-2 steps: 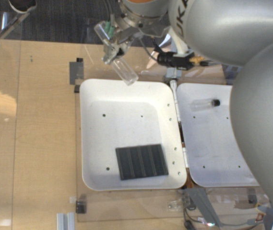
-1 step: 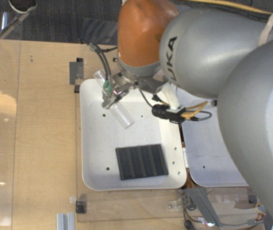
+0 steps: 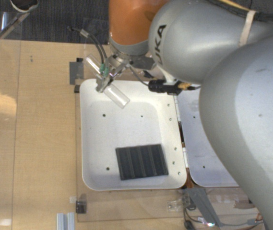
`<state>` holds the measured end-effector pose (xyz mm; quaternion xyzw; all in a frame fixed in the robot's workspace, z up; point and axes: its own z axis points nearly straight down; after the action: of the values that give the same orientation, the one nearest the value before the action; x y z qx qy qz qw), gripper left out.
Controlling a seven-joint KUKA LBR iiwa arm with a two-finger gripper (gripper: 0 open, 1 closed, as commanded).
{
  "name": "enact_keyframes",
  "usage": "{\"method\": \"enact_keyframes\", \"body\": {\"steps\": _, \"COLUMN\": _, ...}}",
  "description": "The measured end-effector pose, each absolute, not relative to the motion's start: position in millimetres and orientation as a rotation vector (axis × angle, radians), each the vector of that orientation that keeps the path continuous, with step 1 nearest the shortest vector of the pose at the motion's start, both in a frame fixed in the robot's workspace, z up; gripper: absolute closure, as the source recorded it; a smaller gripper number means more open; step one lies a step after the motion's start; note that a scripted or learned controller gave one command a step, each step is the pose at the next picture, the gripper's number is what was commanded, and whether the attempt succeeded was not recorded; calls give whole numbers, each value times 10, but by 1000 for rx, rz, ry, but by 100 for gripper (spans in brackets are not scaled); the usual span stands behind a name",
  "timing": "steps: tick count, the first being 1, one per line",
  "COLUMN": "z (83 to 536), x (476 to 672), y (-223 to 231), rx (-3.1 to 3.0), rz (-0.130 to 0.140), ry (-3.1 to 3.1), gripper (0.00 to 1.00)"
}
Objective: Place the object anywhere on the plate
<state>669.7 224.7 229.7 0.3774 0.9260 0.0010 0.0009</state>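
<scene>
At the left, the bench (image 3: 30,128) lies bare and pale, and the left bin (image 3: 86,143) sits just beside it. Over that bin's far left corner hangs the gripper (image 3: 103,78), with cables trailing off it; from this slant I cannot tell whether it is spread or pressed together. A short clear tube (image 3: 116,96) lies tilted right under its tip, touching or nearly touching it, and I take this to be the object. Whether it is pinched or merely resting on the bin floor cannot be told, since it is see-through and blends into the white. Nearer the camera, in the same bin and well apart from the tube, lies the plate (image 3: 141,161), dark, ribbed and rectangular, flat on the floor. To the right is the right bin (image 3: 201,147), partly hidden under the arm (image 3: 222,56), whose orange band (image 3: 131,13) stands above the wrist. The step in hand looks like securing the tube, so the task seems at an early stage. To do it well, the grip should close across the tube's narrow width, not along its length, because a smooth round piece will likely roll or squirt out. The lift should be gentle and clear the bin wall. The carry then runs toward the near side, and the release should come low over the ribs, with the tube laid along the grooves so that it does not roll off.
</scene>
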Motion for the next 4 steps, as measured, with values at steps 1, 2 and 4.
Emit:
{"method": "enact_keyframes", "body": {"steps": 1, "z": 1454, "x": 6634, "y": 2184, "rx": 1825, "rz": 0, "ry": 2558, "gripper": 100}}
{"method": "enact_keyframes", "body": {"steps": 2, "z": 918, "x": 6066, "y": 2101, "rx": 1321, "rz": 5, "ry": 2849, "gripper": 100}}
{"method": "enact_keyframes", "body": {"steps": 4, "z": 2844, "x": 5764, "y": 2112, "rx": 321, "rz": 7, "ry": 3119, "gripper": 100}}
